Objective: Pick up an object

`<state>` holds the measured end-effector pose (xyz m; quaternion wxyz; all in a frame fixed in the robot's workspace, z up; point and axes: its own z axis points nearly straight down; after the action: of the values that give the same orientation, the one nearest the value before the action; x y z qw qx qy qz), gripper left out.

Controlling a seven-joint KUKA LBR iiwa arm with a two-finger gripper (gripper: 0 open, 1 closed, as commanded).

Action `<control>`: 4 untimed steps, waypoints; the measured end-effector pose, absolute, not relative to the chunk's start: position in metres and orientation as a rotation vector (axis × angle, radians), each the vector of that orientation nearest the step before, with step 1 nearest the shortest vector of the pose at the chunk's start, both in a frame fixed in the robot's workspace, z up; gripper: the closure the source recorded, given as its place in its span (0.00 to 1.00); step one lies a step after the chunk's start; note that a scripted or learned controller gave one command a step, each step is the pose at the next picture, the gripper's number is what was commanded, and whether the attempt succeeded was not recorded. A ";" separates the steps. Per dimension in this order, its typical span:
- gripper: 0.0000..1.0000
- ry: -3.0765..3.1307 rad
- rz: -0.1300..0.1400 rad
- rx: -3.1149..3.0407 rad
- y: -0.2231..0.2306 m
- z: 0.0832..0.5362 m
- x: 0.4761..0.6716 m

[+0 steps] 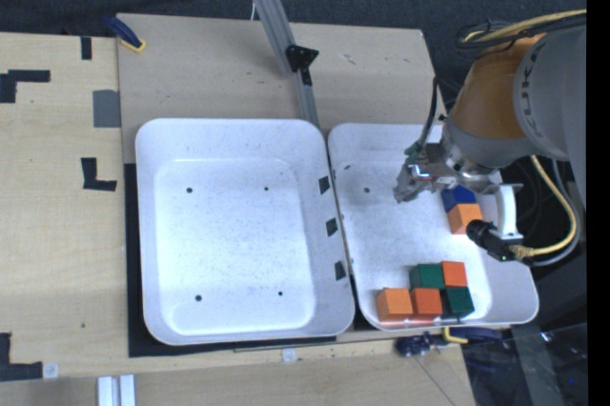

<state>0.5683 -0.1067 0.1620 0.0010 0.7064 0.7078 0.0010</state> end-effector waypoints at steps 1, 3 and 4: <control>1.00 2.220 0.005 2.215 -0.104 0.224 0.574; 1.00 2.230 0.002 2.214 -0.053 0.247 0.591; 1.00 2.230 -0.001 2.215 -0.002 0.232 0.611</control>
<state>0.6112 -0.0018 0.2318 -0.0009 0.7048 0.7094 -0.0004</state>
